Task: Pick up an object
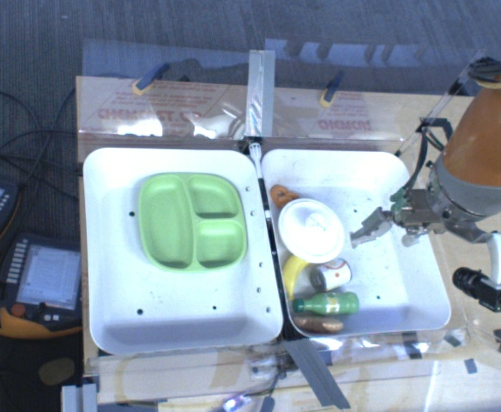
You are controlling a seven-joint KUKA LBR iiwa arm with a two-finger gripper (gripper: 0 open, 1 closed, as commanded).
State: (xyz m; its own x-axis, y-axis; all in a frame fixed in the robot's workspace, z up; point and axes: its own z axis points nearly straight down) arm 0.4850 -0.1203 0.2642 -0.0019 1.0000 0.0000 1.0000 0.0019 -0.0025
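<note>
White bowl [313, 228] sat at nine o'clock in the right bin [379, 168], just left of the pincer [364, 228], whose fingers looked spread and held nothing. A clean pick probably meant straddling its rim, avoiding the green bottle [326, 304].

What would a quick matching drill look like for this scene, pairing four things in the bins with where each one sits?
Things:
1. green divided plate
2. white bowl
3. green bottle
4. gripper

Places:
A. lying on its side near the right bin's front edge
B. over the right bin, just right of the bowl
C. alone in the left bin
D. upper left part of the right bin, above the banana

Pairs: 1-C, 2-D, 3-A, 4-B
</note>
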